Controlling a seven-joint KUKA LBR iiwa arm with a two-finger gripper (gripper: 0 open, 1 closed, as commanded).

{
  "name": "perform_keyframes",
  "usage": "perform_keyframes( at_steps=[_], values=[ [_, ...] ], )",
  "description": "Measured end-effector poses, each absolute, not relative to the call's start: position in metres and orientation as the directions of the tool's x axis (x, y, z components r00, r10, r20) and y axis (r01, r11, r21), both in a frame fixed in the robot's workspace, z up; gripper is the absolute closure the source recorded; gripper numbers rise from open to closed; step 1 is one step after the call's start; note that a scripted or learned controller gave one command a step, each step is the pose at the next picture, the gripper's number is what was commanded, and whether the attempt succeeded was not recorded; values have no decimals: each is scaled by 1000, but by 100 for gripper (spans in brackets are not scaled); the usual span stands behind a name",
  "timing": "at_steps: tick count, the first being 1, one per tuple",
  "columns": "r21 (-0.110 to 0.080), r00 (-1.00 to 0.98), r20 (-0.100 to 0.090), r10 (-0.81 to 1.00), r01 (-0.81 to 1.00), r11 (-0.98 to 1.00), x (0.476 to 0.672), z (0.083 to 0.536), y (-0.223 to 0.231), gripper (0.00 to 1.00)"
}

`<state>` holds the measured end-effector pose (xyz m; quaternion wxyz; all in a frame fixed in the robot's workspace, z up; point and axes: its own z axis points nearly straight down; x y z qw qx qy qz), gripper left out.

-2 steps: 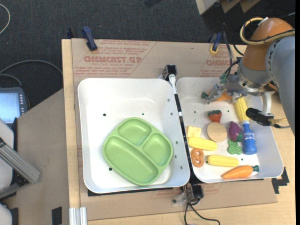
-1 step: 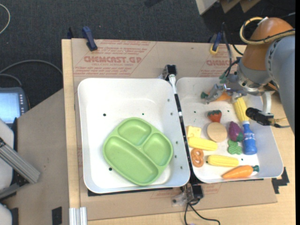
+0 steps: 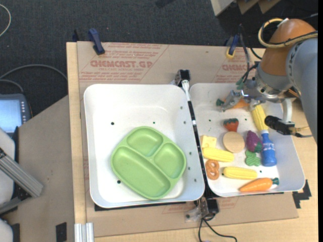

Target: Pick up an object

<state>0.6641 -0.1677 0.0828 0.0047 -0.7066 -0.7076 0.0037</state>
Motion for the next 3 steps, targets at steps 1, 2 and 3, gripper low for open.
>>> perform_keyframes(
  at_steps=[1, 2, 3],
  values=[
    [-12, -2, 2, 1000, 1000, 2, 664, 83, -169, 0],
    [-30, -1, 6, 1000, 1000, 1, 660, 90, -168, 100],
    [-21, -2, 4, 1000, 1000, 2, 663, 92, -169, 0]
  ],
)
